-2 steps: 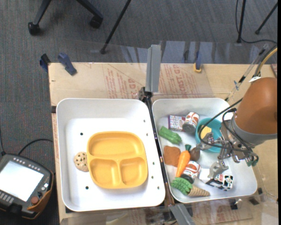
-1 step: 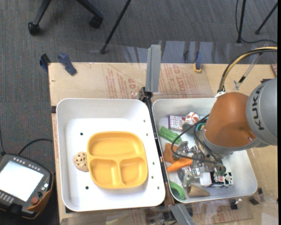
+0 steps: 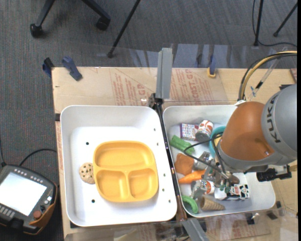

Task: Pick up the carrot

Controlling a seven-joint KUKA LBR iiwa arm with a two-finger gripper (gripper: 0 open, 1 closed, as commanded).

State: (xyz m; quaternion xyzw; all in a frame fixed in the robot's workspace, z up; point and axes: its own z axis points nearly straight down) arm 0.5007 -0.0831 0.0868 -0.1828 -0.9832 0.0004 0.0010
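Carrot (image 3: 192, 176) among right-bin clutter, gripper (image 3: 214, 173) poised just beside for pickup; finger state indeterminable.

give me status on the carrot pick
Pincer low in right bin, beside carrot. Carrot lying among clutter, not gripped. Orange wedge, can crowd it.

1. Left bin (image 3: 72, 129): a divided plate (image 3: 125, 170) lies at its centre; a cookie (image 3: 87, 172) touches the plate's left edge.
2. Right bin (image 3: 200, 112): the carrot (image 3: 192, 176) lies near its left wall, beside the gripper (image 3: 214, 173).
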